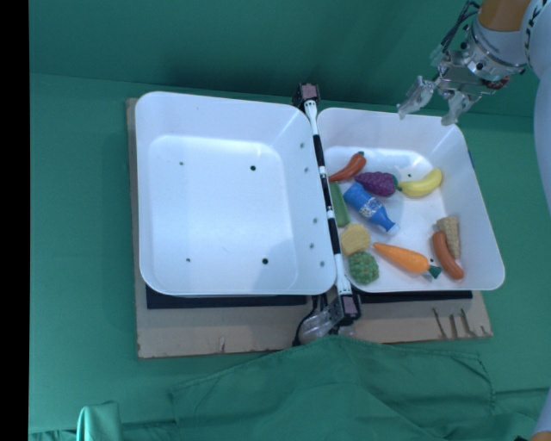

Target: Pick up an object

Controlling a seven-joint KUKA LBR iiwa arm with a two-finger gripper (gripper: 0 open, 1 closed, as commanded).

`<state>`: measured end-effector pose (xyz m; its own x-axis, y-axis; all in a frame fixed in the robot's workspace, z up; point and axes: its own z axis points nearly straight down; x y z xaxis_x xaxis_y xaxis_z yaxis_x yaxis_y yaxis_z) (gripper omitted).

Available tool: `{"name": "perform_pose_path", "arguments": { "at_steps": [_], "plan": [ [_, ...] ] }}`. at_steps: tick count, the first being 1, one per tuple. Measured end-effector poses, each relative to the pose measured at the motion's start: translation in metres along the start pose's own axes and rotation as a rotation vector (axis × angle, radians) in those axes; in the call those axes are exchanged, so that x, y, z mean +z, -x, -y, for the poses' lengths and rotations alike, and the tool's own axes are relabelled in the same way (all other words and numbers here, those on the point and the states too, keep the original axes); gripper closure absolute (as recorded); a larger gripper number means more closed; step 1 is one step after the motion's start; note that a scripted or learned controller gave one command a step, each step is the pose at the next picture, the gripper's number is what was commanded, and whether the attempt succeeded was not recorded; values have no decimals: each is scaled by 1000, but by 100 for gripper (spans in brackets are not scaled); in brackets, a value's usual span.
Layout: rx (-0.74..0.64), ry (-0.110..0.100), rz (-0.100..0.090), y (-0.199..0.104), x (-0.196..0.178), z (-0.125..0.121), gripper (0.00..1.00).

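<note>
Jaws spread wide, grasping nothing, above the right bin's [482, 215] far rim; banana [422, 183] lies below them.

Arm [508, 26] cut off by top-right frame corner.

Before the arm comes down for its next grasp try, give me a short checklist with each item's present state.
1. Two-finger gripper carries nothing: ok, fingers spread with only bin and cloth showing between them.
2. Gripper clear of the toys: ok, it hangs over the far rim of the right white bin.
3. Targets available: ok, yellow toy banana, purple toy grapes, blue toy bottle and orange toy carrot lie in that bin.
4. An isolated target: not ok for grapes, touching banana and bottle; the carrot has more room.
5. Gripper above a chosen toy: not ok, it sits beyond the banana.
</note>
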<state>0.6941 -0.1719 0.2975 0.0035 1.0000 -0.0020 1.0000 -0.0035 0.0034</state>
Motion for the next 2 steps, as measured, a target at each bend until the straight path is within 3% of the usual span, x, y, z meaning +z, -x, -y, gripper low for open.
{"name": "perform_pose_path", "arguments": {
  "at_steps": [1, 2],
  "plan": [
    [0, 0, 0, 0, 0, 0, 0],
    [1, -5, 1, 11, 45, -1, 0]
  ]
}}
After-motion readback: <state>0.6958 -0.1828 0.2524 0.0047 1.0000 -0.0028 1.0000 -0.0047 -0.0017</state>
